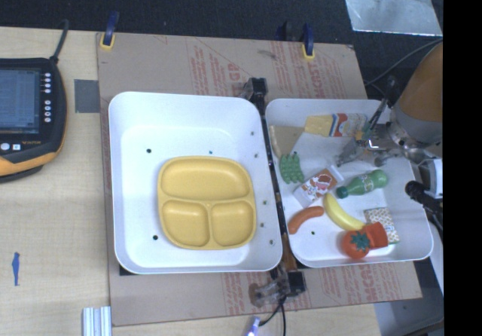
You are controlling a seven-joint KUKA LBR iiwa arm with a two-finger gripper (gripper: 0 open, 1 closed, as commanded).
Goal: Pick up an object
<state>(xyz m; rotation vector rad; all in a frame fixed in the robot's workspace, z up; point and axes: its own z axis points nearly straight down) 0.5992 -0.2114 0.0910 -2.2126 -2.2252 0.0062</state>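
- A teach pendant (pixel 26 117) with a grey screen and orange rim lay at the left edge of the bench.
- The left bin (pixel 132 123) held a yellow divided tray (pixel 206 201) in its middle, nearer the front wall.
- In the right bin (pixel 422 248), a green toy (pixel 291 169) sat near the left wall, with a red sausage (pixel 305 218) closer to the front.
- A red-and-white packet (pixel 318 185) lay mid-bin, just beside a banana (pixel 342 214).
- A yellow wedge (pixel 320 125) rested by the back wall.
- A green bottle (pixel 363 183) lay on its side near the bin's middle, tilted up toward the right.
- A red tomato-like toy (pixel 355 245) and a red block (pixel 374 234) sat at the front right corner, touching, with a patterned packet (pixel 379 216) just behind.
- My gripper (pixel 354 151) hung over the back right part of that bin, just behind the green bottle; I could not tell how my fingers were set, and nothing showed between them.
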